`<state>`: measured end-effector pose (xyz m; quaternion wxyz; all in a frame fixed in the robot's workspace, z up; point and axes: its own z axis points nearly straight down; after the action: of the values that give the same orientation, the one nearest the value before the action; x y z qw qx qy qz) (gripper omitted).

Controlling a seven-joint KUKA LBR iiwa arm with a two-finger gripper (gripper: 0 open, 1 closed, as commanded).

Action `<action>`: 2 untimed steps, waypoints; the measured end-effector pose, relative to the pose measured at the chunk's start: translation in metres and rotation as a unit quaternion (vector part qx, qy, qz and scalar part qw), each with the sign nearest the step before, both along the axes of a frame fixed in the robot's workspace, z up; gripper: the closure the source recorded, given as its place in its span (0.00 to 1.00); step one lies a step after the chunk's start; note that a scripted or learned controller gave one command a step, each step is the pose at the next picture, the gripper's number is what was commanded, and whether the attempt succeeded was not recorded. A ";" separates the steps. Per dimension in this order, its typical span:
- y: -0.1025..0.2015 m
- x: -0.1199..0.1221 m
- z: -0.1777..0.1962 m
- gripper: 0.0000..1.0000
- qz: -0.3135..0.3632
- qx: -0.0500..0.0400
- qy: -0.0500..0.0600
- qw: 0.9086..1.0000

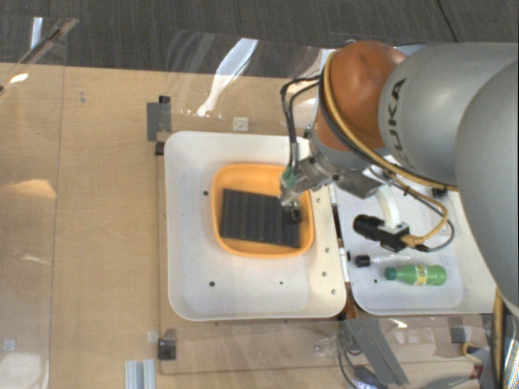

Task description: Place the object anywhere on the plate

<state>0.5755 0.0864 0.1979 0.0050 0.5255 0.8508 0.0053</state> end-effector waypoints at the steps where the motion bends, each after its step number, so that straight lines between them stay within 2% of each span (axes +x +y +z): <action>1: 0.000 0.000 0.000 0.00 0.000 0.000 0.000 1.000; 2: 0.000 0.002 0.012 1.00 0.000 0.001 -0.003 1.000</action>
<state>0.5779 0.0861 0.2095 0.0074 0.5257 0.8506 0.0078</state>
